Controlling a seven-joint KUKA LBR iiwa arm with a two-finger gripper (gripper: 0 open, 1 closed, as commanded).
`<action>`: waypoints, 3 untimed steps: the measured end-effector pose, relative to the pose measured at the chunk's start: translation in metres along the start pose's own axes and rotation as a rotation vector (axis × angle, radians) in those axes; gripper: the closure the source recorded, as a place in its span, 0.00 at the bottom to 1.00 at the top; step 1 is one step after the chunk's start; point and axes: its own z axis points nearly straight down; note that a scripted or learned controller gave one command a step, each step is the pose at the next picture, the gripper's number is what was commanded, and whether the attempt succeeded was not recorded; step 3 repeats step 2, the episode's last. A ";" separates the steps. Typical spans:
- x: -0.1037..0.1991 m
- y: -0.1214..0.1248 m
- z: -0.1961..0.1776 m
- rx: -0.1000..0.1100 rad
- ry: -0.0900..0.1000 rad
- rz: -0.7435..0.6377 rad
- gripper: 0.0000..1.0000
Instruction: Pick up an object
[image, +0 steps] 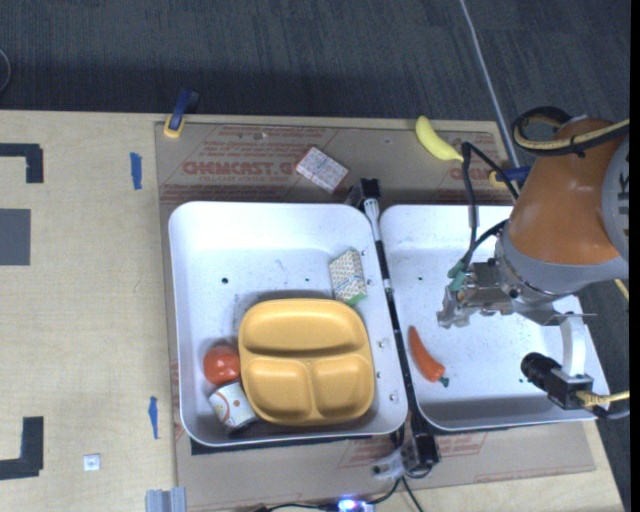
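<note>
My gripper (452, 312) hangs over the right bin (430, 232), left of its middle, pointing down and left. An orange carrot-shaped toy (426, 356) lies on the bin floor just below and left of the gripper, apart from it. In the left bin (200, 240) a large yellow divided tray (305, 358) lies face down. A red-orange ball (221, 364) and a small white and orange can (230, 404) sit at its left side. A small patterned packet (348, 275) leans near that bin's right wall.
A yellow banana (437, 139) and a small printed card (320, 169) lie on the cardboard behind the bins. A black cylinder (552, 379) on the arm reaches over the right bin's front right corner. Cables run along the divider between the bins.
</note>
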 end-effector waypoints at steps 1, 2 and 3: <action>-0.003 -0.010 0.013 -0.001 0.000 0.001 1.00; 0.010 0.017 0.031 -0.004 -0.002 0.000 1.00; 0.010 0.017 0.031 -0.004 -0.002 0.000 1.00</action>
